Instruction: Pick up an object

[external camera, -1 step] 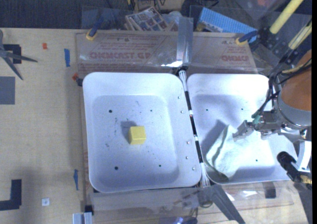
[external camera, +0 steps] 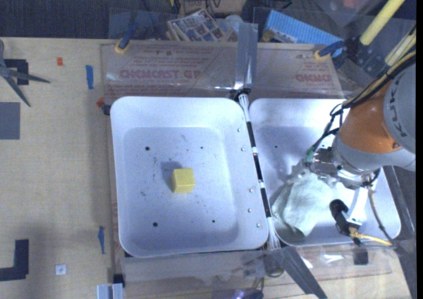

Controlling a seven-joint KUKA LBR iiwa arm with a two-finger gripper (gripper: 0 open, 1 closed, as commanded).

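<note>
White cloth (external camera: 299,206) lies just beside tool (external camera: 316,172).

White bins (external camera: 125,126) smooth glossy plastic; yellow block (external camera: 184,180) matt, foam-like; white cloth (external camera: 301,206) soft, crumpled; bench (external camera: 53,178) pale wood.

Two white bins (external camera: 125,132) sit on a pale tan wooden bench (external camera: 53,178). The left bin holds a yellow block (external camera: 184,180) and is flecked with dark specks. The right bin holds a crumpled white cloth (external camera: 299,206). The arm (external camera: 373,132) is grey with an orange band
</note>
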